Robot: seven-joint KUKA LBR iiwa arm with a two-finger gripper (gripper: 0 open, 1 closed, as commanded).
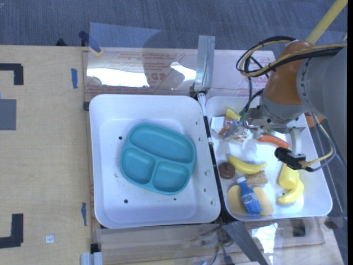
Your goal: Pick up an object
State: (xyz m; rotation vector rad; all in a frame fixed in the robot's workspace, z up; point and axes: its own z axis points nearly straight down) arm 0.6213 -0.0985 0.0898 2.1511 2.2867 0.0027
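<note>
We see the gripper low in the upper part of the right bin, we think to reach the objects; its state we cannot tell. One banana lies at centre right. The left bin holds one teal tray.

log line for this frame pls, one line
arm: over right bin | gripper: low at bin's far end among small items | grasp: none seen | left bin: teal divided plate | bananas untouched
</note>
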